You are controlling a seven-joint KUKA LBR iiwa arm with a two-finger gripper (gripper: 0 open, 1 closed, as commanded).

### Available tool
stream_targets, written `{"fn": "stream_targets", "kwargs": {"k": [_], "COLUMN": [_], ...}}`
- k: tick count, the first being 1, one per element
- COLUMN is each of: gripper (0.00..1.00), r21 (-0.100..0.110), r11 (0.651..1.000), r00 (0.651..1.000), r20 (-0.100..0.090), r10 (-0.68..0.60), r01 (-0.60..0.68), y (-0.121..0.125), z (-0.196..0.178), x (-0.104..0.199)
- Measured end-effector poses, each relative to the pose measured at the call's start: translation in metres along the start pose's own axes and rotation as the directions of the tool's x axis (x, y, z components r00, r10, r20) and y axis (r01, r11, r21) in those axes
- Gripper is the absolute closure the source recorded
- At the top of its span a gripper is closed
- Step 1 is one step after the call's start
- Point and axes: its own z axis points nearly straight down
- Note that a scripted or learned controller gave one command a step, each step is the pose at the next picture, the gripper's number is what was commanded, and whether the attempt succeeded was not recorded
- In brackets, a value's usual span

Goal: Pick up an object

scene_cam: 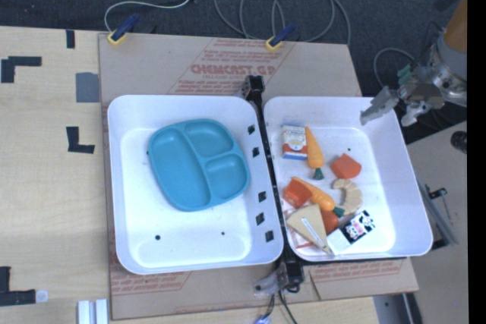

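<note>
Several toys (326, 197) lie in the right bin (406, 186), below-left of our gripper (395, 106), whose grip we cannot tell.

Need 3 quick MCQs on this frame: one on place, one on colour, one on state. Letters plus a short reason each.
1. Where does the divided plate lie?
A. left bin
B. right bin
C. on the cardboard

2. What colour is that plate?
A. red
B. blue
C. yellow

3. Where is the end effector?
A. down among the toys
B. over the plate
C. at the right bin's upper right corner, off the toys

Answers:
1 A, it lies flat in the left bin.
2 B, it is light blue.
3 C, it sits by the right bin rim, apart from the toy food pile.
</note>
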Motion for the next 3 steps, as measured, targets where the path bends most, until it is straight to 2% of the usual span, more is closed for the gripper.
{"fn": "stream_targets", "kwargs": {"k": [1, 2, 3], "gripper": [0.00, 0.00, 1.00], "r21": [0.003, -0.004, -0.002], "r11": [1.000, 1.000, 1.000], "r00": [1.000, 1.000, 1.000], "r20": [-0.002, 0.000, 0.001], "r10": [-0.001, -0.002, -0.002], "r01": [0.001, 0.002, 0.002], "y": [-0.028, 0.031, 0.030], "z": [0.185, 0.197, 0.188], "x": [0.061, 0.089, 0.088]}}
